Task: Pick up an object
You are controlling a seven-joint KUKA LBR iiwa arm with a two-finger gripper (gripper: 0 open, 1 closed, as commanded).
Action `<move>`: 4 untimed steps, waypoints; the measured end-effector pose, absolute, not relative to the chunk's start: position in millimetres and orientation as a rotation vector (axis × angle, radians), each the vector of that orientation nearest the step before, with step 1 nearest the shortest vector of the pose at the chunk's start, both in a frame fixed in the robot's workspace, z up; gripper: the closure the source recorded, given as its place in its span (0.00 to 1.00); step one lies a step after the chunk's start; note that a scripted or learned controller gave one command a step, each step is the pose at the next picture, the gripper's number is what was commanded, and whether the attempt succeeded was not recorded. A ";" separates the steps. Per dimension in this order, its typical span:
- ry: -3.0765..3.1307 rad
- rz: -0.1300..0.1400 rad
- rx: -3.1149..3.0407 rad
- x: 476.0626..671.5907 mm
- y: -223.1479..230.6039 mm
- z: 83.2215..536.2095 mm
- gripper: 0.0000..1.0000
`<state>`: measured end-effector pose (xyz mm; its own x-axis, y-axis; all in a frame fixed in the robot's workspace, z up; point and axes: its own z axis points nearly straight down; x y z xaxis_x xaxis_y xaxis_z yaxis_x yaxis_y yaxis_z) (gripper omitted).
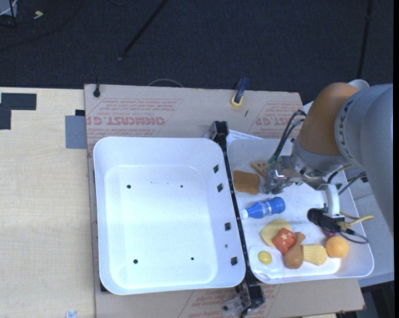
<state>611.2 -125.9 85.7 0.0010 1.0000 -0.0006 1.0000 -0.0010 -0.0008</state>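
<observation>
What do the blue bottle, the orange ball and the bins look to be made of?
Blue bottle: probably plastic, smooth with a slight sheen and a white cap end. Orange ball: looks like matte plastic or foam, evenly coloured, possibly toy fruit; too small to settle. Both bins: most likely moulded plastic, glossy white with thin rounded rims.

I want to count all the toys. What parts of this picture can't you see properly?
- Gripper: too small and dark in the camera view to read its fingers.
- Tan item: partly behind the gripper.
- Toy pile: pieces overlap, so shapes blur together.
- Right bin: far side covered by the arm.
</observation>
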 end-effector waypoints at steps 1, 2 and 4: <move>-2.225 -0.001 -2.217 645.1 -83.0 87.6 1.00; -2.210 0.008 -2.223 526.5 -108.5 87.8 1.00; -2.225 -0.005 -2.221 627.6 -82.6 125.9 1.00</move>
